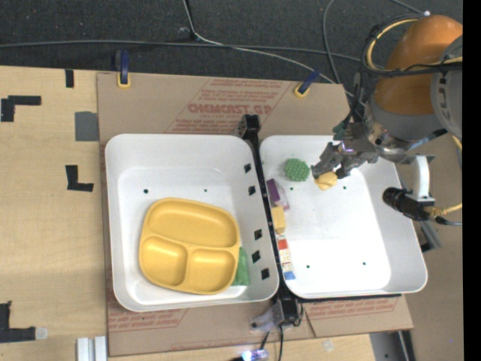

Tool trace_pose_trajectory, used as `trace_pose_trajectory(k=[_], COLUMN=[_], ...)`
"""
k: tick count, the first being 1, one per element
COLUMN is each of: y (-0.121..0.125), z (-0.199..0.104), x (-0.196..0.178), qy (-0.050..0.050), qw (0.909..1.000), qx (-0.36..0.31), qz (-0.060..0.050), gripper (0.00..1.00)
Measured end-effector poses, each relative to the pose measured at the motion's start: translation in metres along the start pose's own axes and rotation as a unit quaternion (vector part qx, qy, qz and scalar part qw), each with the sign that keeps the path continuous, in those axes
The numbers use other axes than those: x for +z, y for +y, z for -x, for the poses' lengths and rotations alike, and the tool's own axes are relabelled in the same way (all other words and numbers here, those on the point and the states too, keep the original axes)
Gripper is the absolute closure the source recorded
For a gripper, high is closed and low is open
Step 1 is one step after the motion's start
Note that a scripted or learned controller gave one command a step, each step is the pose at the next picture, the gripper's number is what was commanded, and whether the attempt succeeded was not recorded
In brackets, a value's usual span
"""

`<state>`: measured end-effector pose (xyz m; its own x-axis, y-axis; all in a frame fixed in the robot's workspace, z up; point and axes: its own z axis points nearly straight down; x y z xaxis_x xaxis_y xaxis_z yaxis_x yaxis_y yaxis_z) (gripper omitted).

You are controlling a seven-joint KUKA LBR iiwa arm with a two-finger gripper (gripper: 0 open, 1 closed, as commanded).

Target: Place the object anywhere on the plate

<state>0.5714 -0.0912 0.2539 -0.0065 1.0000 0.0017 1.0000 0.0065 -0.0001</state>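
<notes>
A wooden bench (pixel 45 224) bears a cardboard sheet (pixel 218 107) under two white bins (pixel 124 201).

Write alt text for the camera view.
A robot hand hovers at a small yellow object in the right bin, beside a green ball. The left bin holds a yellow plate.

You had a pale wooden bench (pixel 45 224) marked with black tape pieces (pixel 75 177), a brown cardboard sheet (pixel 218 107) clamped over it by two blue-and-yellow clips (pixel 122 68). Behind ran dark carpet (pixel 113 10), crossed by black cables (pixel 225 42).
</notes>
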Motion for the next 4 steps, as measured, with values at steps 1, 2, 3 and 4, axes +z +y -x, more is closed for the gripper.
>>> trace_pose_trajectory(k=[1,2,3,4], y=[0.000,-0.018,-0.024,-0.040], z=[-0.056,-0.108,-0.163,-0.218], x=[0.007,0.022,0.017,0.034], qy=[0.000,0.000,0.000,-0.001], qw=[1.0000,1.0000,1.0000,1.0000], qx=[0.000,0.000,-0.001,0.000], qz=[-0.001,-0.002,-0.001,-0.002], gripper=[1.00,1.00,1.00,1.00])
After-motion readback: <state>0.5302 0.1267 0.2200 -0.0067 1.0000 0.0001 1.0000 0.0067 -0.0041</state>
